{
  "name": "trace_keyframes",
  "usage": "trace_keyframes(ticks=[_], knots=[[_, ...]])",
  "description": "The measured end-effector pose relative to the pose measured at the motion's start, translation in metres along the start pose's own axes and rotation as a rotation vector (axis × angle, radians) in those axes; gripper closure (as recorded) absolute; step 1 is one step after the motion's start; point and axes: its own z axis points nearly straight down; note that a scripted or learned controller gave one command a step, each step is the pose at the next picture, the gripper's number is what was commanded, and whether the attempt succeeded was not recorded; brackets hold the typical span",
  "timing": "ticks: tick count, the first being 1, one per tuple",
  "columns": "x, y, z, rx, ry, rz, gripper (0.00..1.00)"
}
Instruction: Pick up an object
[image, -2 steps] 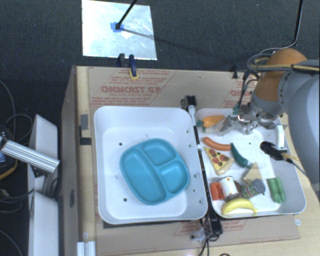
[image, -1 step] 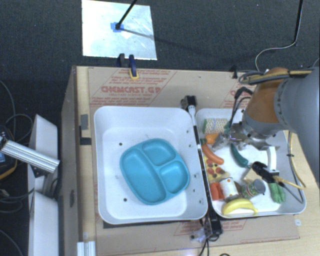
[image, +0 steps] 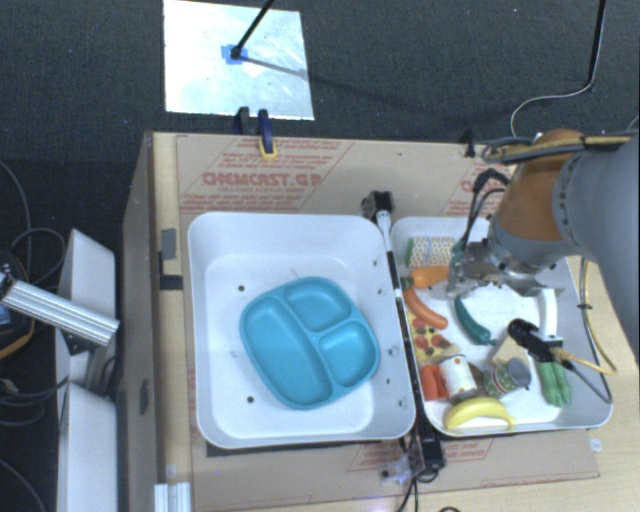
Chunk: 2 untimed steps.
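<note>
At right of frame the gripper (image: 468, 272) hangs low in the right bin (image: 585, 395), beside an orange carrot-like piece (image: 430, 277); how far it is open cannot be told; around it crowd a teal piece (image: 472, 321), a banana (image: 478, 413), a green toy (image: 553, 383); the left bin (image: 225, 250) holds a blue divided plate (image: 308, 342); the board (image: 262, 180) reads "CHEMCAST GP".

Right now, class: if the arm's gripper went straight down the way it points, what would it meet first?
Probably the orange carrot-like toy or the right bin's white floor beside it. The gripper hangs just over that spot, but depth is unclear from this slanted view.
</note>
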Motion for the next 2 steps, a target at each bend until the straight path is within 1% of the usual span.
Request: trace_keyframes(ticks=[1,2], knots=[[0.000,0.000,0.000,0.000,0.000,0.000,0.00],[-0.011,-0.046,0.011,0.004,0.000,0.002,0.00]])
